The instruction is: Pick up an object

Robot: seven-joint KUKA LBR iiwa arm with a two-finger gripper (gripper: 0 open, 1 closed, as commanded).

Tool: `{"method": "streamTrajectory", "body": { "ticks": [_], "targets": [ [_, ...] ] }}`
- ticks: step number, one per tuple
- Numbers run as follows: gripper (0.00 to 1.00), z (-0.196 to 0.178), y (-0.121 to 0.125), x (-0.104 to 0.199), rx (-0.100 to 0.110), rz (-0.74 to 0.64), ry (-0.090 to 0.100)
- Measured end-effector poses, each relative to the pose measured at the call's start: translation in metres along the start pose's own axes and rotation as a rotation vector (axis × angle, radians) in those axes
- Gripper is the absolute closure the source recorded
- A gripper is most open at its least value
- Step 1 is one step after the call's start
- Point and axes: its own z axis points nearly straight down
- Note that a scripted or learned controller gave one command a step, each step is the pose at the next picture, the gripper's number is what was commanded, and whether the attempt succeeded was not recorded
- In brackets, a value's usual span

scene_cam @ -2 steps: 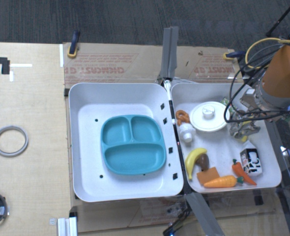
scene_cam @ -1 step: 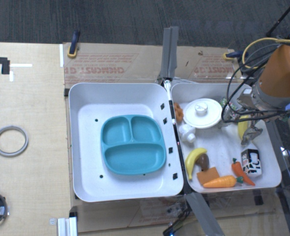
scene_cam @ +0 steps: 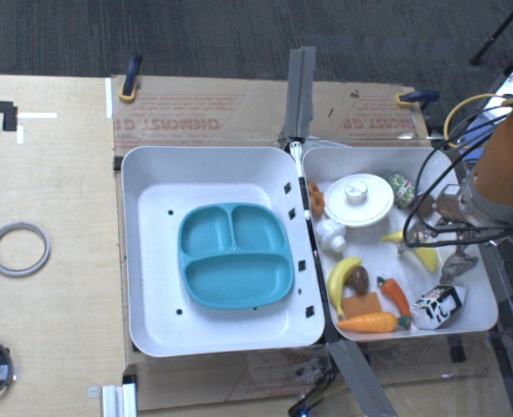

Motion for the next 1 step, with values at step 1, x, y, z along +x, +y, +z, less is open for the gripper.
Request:
{"method": "streamTrajectory", "body": {
  "ticks": [1],
  "targets": [
    [0.00,0.0000,0.0479,0.0436,0.001,0.104,0.001]
  ]
}}
